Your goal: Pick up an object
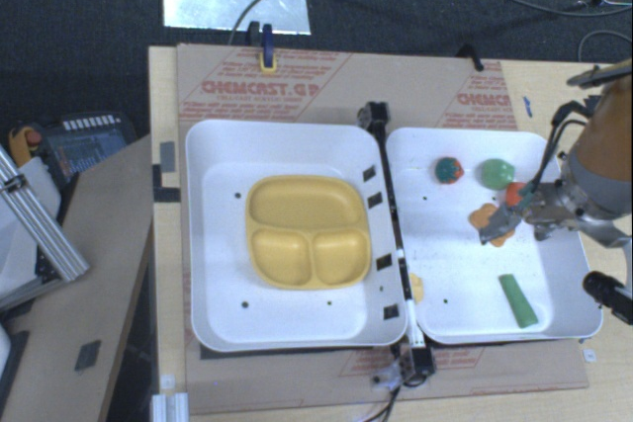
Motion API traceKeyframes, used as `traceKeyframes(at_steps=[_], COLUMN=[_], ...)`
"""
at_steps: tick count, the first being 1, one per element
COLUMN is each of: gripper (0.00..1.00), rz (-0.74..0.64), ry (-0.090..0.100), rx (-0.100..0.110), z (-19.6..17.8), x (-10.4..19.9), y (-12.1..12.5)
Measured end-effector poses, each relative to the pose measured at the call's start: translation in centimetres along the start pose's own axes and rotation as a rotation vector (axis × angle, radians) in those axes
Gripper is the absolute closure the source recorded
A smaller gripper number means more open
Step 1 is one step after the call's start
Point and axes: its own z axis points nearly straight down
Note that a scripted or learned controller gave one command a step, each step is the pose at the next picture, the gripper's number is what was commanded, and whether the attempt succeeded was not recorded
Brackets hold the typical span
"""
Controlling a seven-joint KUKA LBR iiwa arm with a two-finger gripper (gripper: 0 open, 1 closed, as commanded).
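In the right bin (445, 311), my gripper (497, 228) reaches in from the right and hangs low over an orange object (484, 213), partly covering it. A small red piece (512, 195) shows just above the gripper. Farther back lie a round teal and red object (449, 170) and a green rounded object (497, 173). A green stick (517, 300) lies near the front right of the bin. I cannot tell whether anything is between the gripper's tips.
The left bin (213, 212) holds a yellow divided tray (307, 232). A small yellow piece (416, 289) lies by the divider between the bins. The arm's grey body (598, 183) hangs over the right bin's right rim. Cables run across the back.
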Motion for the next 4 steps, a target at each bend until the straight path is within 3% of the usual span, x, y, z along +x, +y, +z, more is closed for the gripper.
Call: traceKeyframes(at_steps=[1, 2, 4], gripper=[0.00, 0.00, 0.00], rz=[-0.003, -0.001, 0.000], ry=[-0.002, -0.001, -0.001], rx=[-0.012, -0.008, -0.009], z=[-0.6, 5.5, 13.6], x=[0.0, 0.7, 1.1], y=[0.3, 0.6, 1.0])
